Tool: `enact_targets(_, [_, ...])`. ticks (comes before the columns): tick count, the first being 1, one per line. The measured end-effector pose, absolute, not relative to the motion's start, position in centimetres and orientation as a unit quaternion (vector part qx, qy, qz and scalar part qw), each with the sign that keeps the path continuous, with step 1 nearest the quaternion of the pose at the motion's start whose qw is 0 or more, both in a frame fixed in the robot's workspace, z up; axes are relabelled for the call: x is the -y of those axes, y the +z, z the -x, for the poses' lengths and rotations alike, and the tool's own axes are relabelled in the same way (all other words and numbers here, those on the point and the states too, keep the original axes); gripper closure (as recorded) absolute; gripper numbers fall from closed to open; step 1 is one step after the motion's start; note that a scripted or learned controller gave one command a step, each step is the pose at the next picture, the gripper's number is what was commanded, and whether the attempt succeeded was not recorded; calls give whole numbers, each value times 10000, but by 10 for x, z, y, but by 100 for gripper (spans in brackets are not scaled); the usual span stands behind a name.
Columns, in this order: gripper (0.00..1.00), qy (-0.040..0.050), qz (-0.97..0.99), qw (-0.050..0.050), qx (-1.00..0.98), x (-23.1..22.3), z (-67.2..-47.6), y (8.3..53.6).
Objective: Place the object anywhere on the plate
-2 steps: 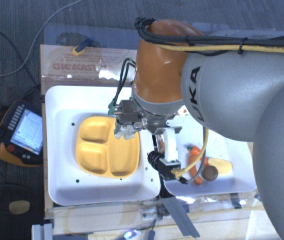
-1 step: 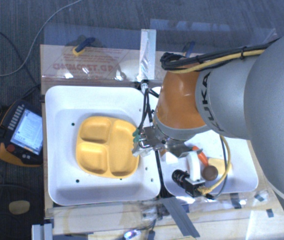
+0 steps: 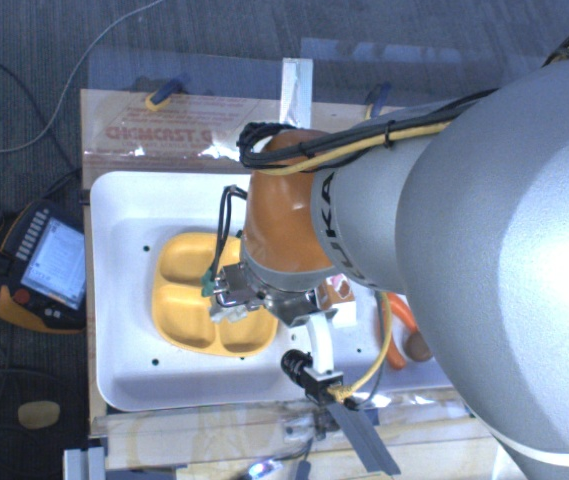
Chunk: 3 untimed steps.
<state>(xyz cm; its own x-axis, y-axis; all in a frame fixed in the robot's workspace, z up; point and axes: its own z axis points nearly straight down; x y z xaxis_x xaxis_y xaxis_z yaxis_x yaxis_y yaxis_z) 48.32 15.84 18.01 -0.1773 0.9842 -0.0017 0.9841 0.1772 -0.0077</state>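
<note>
A yellow plate (image 3: 189, 288) with divided compartments lies in the left white bin (image 3: 124, 218). The arm's orange wrist band (image 3: 279, 218) and grey flange hang over the plate's right side and hide that part of it. My gripper (image 3: 232, 303) sits under the wrist, low above the plate's right compartments, and is mostly covered by the wrist. An orange carrot-like object (image 3: 400, 338) lies in the right bin, beside a brownish item (image 3: 418, 346); the arm covers most of that bin.
The big grey arm body fills the right half of the view. Black and yellow cables (image 3: 364, 138) run along the arm. A teach pendant (image 3: 39, 268) lies on the floor to the left of the bench. Blue clamps (image 3: 164, 92) hold the board at the back edge.
</note>
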Motion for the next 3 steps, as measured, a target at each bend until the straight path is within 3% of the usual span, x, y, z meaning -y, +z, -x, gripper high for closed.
enact_targets(1, [100, 28, 5864, 7, 8100, -186, -544, 228])
enact_targets(2, [0, 31, 5866, 6, 8099, -186, -544, 228])
enact_targets(3, [0, 38, 6682, 13, 7439, -218, -483, 220])
